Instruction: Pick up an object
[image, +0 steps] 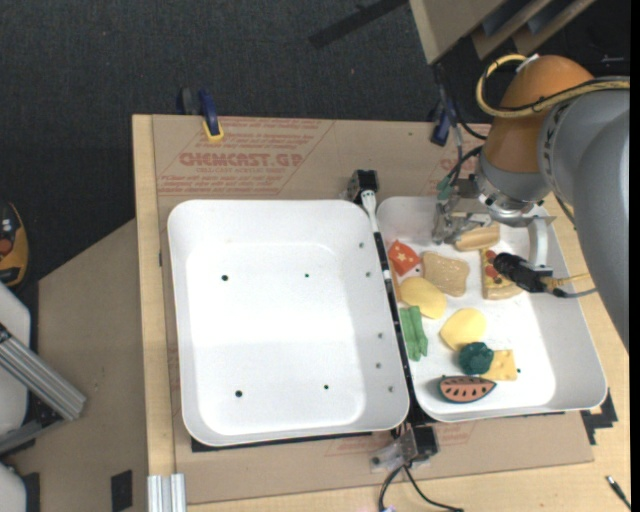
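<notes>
a grey kuka arm (585, 150) reaches in from three o'clock and sets its gripper (462, 228) low over the twelve o'clock end of the right bin (575, 355), right at a pale bread-like piece (477, 237); whether the tool is spread or pressed together cannot be told from this angle, and nothing is seen lifted. the other toy foods lie loose in that bin, among them a yellow lemon (462, 327) near centre and a watermelon slice (466, 389) toward six o'clock. the pick looks under way but not yet done, with grasp and lift left.
</notes>
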